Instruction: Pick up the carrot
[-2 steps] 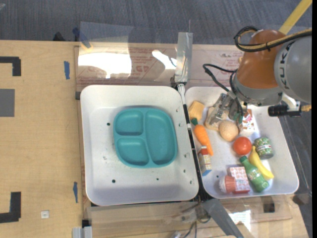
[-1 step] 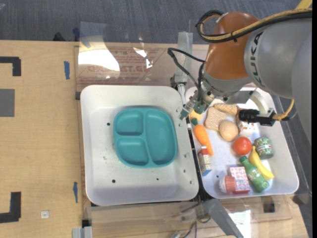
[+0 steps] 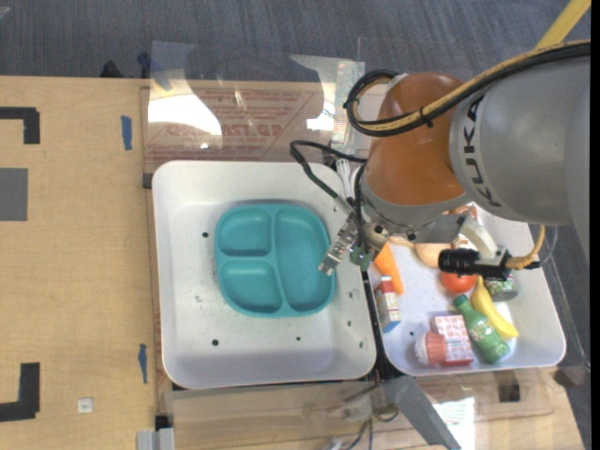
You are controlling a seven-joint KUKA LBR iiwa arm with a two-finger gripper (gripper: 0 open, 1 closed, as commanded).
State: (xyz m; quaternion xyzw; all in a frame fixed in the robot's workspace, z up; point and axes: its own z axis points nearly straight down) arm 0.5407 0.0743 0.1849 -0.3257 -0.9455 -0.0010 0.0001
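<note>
Two bins. Left bin [image 3: 178,345]: one teal tray [image 3: 272,261], three compartments. Right bin [image 3: 548,340]: one carrot [image 3: 387,267] at its left edge, plus one tomato [image 3: 457,281], banana [image 3: 497,312], green bottle [image 3: 483,334]. Gripper [image 3: 349,247] just left of the carrot, over the divide; can't tell its state.

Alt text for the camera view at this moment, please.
The grey and orange arm reaches over the right bin, its gripper beside an orange carrot among toy foods. The left bin holds a teal divided plate.
</note>
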